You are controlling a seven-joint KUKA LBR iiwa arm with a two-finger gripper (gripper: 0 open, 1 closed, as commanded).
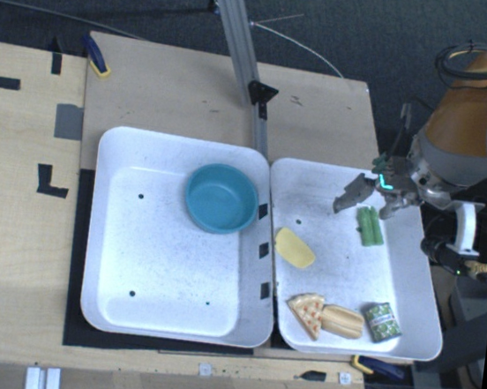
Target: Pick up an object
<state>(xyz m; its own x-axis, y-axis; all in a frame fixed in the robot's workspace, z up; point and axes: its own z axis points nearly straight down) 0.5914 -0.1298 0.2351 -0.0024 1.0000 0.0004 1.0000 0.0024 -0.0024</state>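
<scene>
Two shallow white bins are set side by side on the bench; in the left bin (121, 244) a single thing is counted, one blue bowl (221, 198), placed upright near the bin's far right corner, close to the wall shared with the neighbour. In the right bin (416, 301) four things are counted: one yellow piece (294, 248) is seen near the left wall, at mid-depth; one pizza slice (305, 313) is laid near the front edge, touching one bun-like tan piece (342, 321) just to its right; one small green packet (382, 321) is found near the front right corner, just beside the tan piece; one green stick (369, 226) is laid in the far right part of the bin. One gripper (366, 201) is seen above that far part, with its two fingers spread apart and nothing held between them; the left finger (351, 195) is well clear of the green stick, while the right finger is just above the stick's far end; contact cannot be told.
</scene>
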